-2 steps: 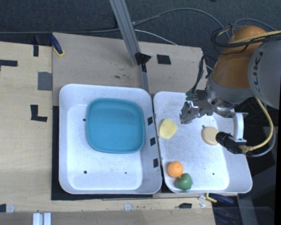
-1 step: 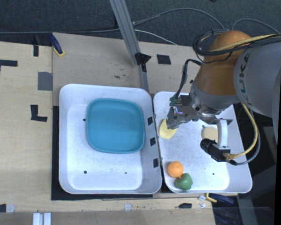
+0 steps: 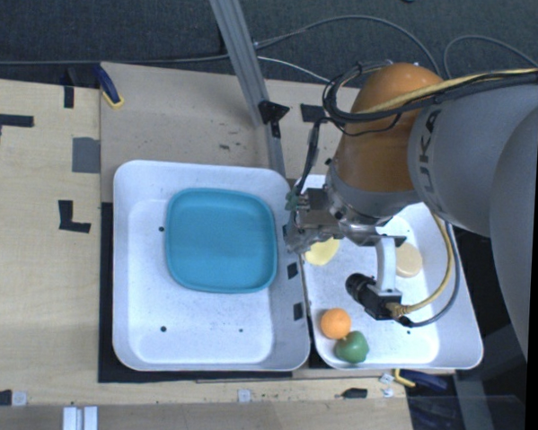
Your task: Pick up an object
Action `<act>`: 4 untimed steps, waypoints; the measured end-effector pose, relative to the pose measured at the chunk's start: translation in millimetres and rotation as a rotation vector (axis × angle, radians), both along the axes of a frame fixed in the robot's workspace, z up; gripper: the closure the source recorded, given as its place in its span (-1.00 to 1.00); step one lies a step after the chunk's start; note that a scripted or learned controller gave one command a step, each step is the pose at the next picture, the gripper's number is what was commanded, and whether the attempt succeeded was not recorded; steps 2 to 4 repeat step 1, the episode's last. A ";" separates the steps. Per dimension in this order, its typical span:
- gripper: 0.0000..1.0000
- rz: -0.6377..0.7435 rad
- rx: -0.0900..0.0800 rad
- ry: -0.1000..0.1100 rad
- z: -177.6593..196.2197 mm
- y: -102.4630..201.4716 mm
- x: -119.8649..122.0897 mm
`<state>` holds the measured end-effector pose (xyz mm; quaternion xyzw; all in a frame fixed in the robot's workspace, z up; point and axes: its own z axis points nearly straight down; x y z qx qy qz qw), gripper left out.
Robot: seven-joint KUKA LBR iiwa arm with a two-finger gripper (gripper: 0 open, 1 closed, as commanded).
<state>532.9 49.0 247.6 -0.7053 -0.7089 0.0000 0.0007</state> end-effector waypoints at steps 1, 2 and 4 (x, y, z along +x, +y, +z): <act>1.00 -0.001 -0.001 0.002 -24.2 48.7 -10.9; 1.00 -0.001 -0.001 0.002 -24.2 48.7 -10.9; 1.00 -0.001 -0.001 0.002 -24.2 48.7 -10.9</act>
